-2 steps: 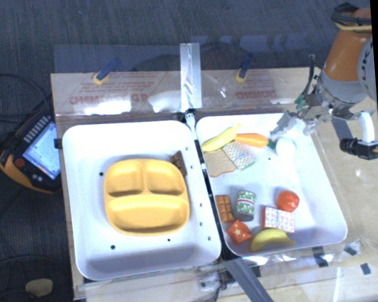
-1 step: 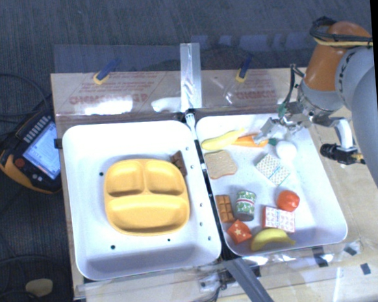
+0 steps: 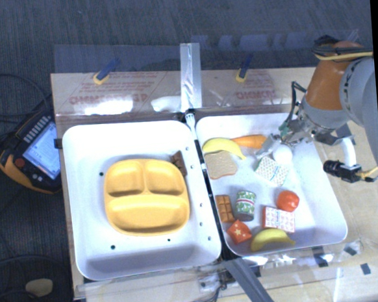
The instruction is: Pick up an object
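My gripper [image 3: 284, 135] hangs low over the back right corner of the right bin [image 3: 322, 189], below the orange wrist band. Just under it lies a white egg [image 3: 282, 154], and beside that a white and teal checked packet [image 3: 271, 170]. An orange carrot [image 3: 249, 140] lies to the gripper's left, next to a banana [image 3: 222, 146] and a bread slice [image 3: 221, 166]. Nearer the front are a tomato [image 3: 288, 200], a green can [image 3: 246, 202], a brown waffle bar [image 3: 224, 207], a red checked box [image 3: 279, 219], a strawberry [image 3: 239, 230] and a yellow fruit [image 3: 271, 239].
The left bin [image 3: 85, 155] holds a yellow divided plate [image 3: 145, 195] and a small brown piece [image 3: 177, 160] by the dividing wall. A pendant with a screen [image 3: 38, 152] lies left of the bench. A black fitting [image 3: 341, 167] sticks out right of the right bin.
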Robot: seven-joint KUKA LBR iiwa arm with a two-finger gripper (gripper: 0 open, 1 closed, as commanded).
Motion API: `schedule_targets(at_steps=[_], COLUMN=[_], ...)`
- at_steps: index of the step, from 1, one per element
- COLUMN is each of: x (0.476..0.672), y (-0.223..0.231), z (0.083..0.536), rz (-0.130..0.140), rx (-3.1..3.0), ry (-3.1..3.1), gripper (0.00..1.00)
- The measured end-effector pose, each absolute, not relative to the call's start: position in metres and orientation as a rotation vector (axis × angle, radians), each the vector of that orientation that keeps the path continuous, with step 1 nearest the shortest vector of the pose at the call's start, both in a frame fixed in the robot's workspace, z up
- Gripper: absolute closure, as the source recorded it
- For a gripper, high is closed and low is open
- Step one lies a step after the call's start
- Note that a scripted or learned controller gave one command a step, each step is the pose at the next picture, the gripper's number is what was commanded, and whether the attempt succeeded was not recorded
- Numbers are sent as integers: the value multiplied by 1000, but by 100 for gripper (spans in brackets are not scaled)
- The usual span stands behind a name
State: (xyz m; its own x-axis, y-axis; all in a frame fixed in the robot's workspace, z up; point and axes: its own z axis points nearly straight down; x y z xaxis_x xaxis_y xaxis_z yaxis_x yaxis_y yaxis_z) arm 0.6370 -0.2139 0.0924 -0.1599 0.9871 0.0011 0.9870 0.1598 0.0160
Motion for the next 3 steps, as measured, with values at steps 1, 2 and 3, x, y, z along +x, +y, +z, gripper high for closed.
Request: schedule_targets(at_steps=[1,2,3], x=[593,594,594], y=[-191,-189,-189], z=[90,100,100], rz=[3,13,13], rx=[1971,1970,1970], ry=[2431,2430,2430], gripper=[0,100,0])
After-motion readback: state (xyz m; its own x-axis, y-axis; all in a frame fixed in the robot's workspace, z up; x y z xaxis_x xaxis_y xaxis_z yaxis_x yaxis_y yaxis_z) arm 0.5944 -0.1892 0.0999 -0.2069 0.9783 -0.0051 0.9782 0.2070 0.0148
